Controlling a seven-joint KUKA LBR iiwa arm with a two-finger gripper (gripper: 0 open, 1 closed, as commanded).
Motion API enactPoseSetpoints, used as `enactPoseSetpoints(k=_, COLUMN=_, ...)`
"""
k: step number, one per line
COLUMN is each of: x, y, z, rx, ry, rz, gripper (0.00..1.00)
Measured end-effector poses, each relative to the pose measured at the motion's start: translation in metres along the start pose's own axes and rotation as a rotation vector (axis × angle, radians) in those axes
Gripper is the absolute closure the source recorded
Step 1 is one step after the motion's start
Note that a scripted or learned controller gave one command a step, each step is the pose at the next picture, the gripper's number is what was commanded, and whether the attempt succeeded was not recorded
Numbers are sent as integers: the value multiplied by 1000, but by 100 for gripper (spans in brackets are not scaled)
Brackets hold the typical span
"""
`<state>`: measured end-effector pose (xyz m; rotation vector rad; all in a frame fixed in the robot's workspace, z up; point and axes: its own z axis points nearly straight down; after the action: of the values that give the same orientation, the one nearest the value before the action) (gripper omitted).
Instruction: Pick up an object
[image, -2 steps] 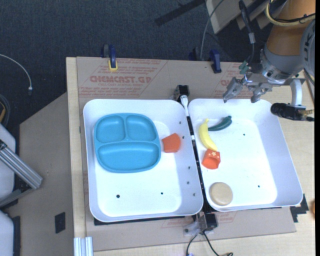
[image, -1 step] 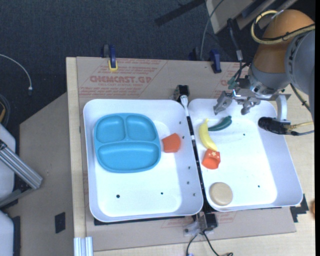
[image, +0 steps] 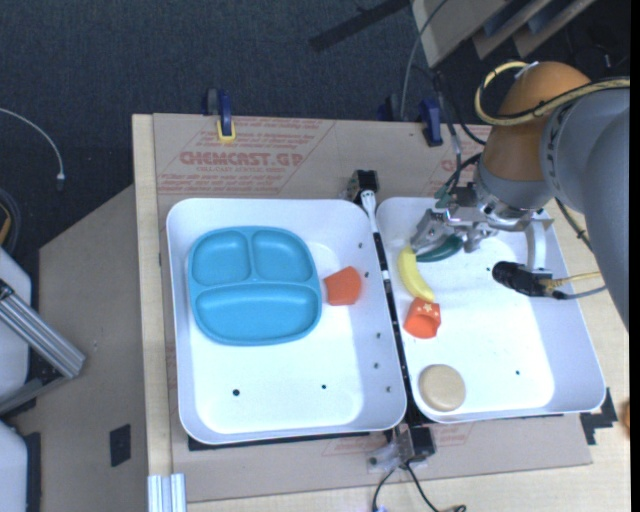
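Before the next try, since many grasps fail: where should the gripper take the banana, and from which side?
Probably take the banana at its middle, from straight above, pinching across its narrow width. It lies flat and slim in the right bin; its lower end is close to the orange cup, so the middle looks freest.

We count two white bins on the bench. The left bin has one blue plate and one orange block. The right bin has one banana, one red cup, one tan disc and one green item.
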<state>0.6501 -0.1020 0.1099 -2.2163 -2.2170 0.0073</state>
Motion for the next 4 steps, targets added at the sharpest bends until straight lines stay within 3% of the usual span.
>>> enactPoseSetpoints(k=1, x=0, y=1, z=25, rx=-7, ry=-2, rz=0, gripper=0)
enactPoseSetpoints(k=2, x=0, y=0, z=14, rx=-4, ry=-2, rz=1, gripper=100)
enactPoseSetpoints(k=4, x=6, y=13, z=-96, rx=-15, ry=-3, rz=-1, gripper=100)
